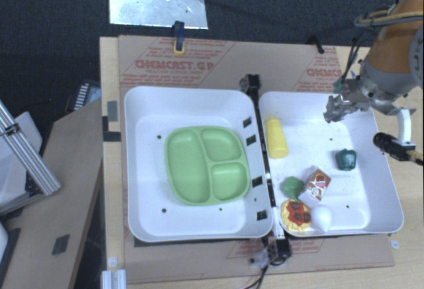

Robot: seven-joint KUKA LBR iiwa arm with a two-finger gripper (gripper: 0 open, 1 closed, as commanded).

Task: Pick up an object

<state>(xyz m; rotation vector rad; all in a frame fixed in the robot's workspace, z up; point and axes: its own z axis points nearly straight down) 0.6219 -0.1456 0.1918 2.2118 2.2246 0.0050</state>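
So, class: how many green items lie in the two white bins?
3. A green divided plastic plate fills the left bin; a dark green pepper-like toy and a green leafy toy sit in the right.

Arm [391, 56] reaching in from right, wrist bent down, end effector [336, 109] hovering low.

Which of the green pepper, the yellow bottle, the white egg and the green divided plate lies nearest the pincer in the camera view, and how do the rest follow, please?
From the pincer:
1. Green pepper, right bin, just below it.
2. Yellow bottle, right bin's left side.
3. White egg, right bin's near edge.
4. Green divided plate, left bin.
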